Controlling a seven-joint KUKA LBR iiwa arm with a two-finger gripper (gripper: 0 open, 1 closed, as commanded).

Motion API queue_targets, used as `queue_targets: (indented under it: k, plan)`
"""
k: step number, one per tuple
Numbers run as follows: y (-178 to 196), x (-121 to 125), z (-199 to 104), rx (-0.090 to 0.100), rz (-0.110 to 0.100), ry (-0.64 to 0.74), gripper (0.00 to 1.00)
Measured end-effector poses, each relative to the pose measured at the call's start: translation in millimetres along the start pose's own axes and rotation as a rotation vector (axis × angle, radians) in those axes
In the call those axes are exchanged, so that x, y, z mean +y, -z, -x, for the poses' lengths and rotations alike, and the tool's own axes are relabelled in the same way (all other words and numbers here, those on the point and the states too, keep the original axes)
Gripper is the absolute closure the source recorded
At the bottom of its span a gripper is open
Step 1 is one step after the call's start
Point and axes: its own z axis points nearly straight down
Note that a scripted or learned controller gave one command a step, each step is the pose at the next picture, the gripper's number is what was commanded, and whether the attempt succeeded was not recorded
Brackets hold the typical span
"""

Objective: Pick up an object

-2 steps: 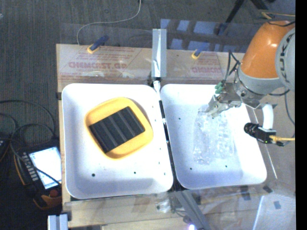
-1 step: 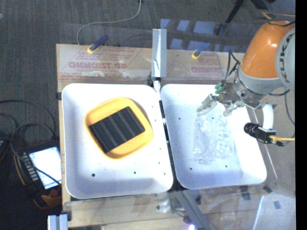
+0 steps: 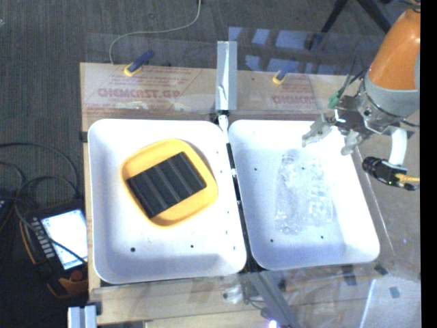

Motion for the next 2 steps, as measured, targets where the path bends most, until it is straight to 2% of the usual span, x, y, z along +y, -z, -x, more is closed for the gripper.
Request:
queue_targets:
  k: [1,2]
  plan:
    - [-12,-17,-45,0.003,0.001,0.374,0.0]
    - [-39,-4,-21,0.002,-0.001,0.121,0.0]
